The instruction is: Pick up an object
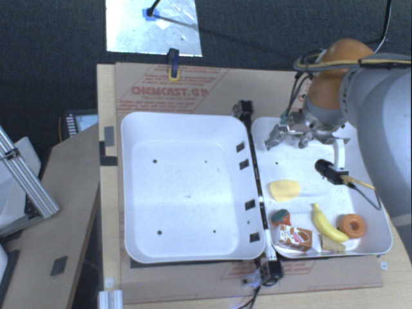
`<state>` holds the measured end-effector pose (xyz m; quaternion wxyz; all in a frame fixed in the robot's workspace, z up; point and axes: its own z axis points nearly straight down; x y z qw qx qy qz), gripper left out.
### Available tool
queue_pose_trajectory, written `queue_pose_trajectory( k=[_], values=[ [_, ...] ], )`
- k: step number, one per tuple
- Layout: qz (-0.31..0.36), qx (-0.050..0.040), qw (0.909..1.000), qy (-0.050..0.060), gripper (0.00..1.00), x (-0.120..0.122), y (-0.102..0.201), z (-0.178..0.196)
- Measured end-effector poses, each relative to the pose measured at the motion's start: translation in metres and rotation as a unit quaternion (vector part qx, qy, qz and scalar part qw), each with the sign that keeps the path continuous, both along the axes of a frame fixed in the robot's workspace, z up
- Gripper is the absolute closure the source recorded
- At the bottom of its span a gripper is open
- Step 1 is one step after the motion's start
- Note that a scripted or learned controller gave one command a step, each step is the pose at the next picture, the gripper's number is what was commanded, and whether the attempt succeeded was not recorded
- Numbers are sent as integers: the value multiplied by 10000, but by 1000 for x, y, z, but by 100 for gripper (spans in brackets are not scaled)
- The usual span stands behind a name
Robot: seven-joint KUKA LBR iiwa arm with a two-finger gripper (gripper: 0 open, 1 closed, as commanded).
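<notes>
My gripper (278, 136) hangs over the far left part of the right bin (376, 237), pointing toward the divider between the bins. Nothing shows in its grasp. A pale yellow lemon-shaped piece (284, 189) lies below it in the bin's middle, apart from the gripper. Along the near edge lie a banana (324, 223), an orange ring (352, 225), a small red and green piece (280, 217), a red and white packet (295, 237) and a tan piece (333, 243).
The left bin (187, 185) stands beside the right one, parted from it by a black clipped rim (252, 172). The grey arm with its orange band (335, 76) comes in from the right above the right bin's far side.
</notes>
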<state>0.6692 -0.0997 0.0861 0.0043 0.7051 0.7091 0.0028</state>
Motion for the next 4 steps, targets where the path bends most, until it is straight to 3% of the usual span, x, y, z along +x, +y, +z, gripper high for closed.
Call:
queue_pose_trajectory(
  k=[1, 2, 3, 4],
  values=[
    [6, 4, 10000, 17, 100, -2, 0, 10],
    [19, 16, 10000, 5, 100, 1, 62, 105],
    [22, 21, 10000, 55, 100, -35, 132, 98],
    [32, 28, 10000, 43, 100, 0, 219, 57]
  ],
)
